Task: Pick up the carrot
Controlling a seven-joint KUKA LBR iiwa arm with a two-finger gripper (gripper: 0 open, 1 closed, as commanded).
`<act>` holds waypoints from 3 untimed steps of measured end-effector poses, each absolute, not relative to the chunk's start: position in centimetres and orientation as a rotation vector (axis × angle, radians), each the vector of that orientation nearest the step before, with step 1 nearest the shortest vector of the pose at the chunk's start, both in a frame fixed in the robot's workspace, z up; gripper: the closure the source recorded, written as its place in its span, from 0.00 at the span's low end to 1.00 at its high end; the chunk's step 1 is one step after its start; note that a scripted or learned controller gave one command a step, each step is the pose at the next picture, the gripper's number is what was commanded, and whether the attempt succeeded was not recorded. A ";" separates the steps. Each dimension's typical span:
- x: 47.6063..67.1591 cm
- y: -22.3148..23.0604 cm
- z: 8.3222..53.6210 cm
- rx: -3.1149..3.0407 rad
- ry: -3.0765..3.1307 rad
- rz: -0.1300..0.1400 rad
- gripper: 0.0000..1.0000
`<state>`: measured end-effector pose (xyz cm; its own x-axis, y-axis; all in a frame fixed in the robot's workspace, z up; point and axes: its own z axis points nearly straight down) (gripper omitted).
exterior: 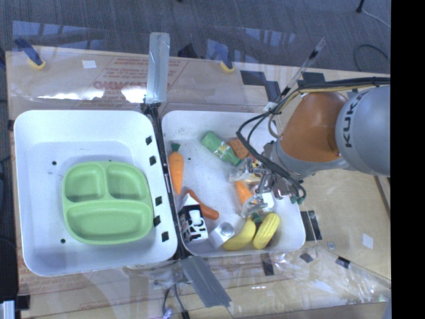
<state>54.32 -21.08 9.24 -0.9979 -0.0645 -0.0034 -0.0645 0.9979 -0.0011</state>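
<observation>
On the wooden surface (80, 78), under a sheet of clear plastic, two shallow white bins sit side by side, the left bin (33, 131) toward the surface's left edge and the right bin (199, 121) beside it, their inner walls touching along a black seam. From the right edge the grey arm (365, 131) reaches in, its orange band (312, 128) hanging over the right bin's right side, with black cables looping around it. The left bin holds a green divided plate (106, 201), lying flat near its middle. In the right bin, the carrot (176, 170) lies lengthwise against the left wall, green top pointing to the far edge, well apart from the claw. A green bottle (218, 146) lies tilted near the far wall. A black-and-white carton (194, 223) sits in the near left corner, with a small orange piece (207, 211) just beside it. A yellow banana (240, 236) and a corn cob (267, 230) lie touching along the near wall. The claw (262, 193) is low over the right half of the bin, above the corn, among a crumpled wrapper (240, 173) and another orange piece (244, 193); I cannot tell its state amid the clutter.
</observation>
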 end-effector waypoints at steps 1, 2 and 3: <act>50.8 -19.1 9.2 0.268 3.131 0.002 0.00; 50.9 -19.0 10.2 0.256 3.130 0.001 1.00; 59.5 -17.8 9.3 0.659 3.069 0.000 1.00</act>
<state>59.51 -17.81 9.26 -0.9118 0.4107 -0.0026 0.4107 0.9118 0.0006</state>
